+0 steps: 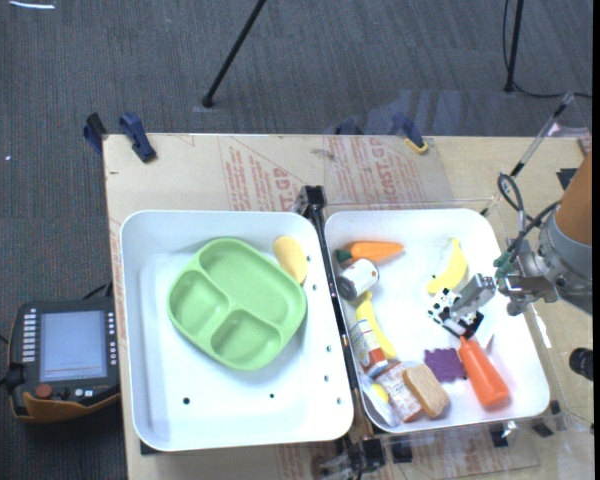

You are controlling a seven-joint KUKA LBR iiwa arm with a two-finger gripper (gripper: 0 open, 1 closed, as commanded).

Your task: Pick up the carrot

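1. Though the gripper (460, 311) hangs low in the right bin (420, 220), we cannot tell its state.
2. We see the carrot (372, 252) near the bin's far-left corner, well apart.
3. An orange bottle (483, 373) lies just beside the gripper, a likely decoy.

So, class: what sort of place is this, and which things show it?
Probably a robotics lab. Two white bins of toy food, such as a carrot, sit on a bench beside a teach pendant, with the gripper reaching in and stand legs on grey carpet.
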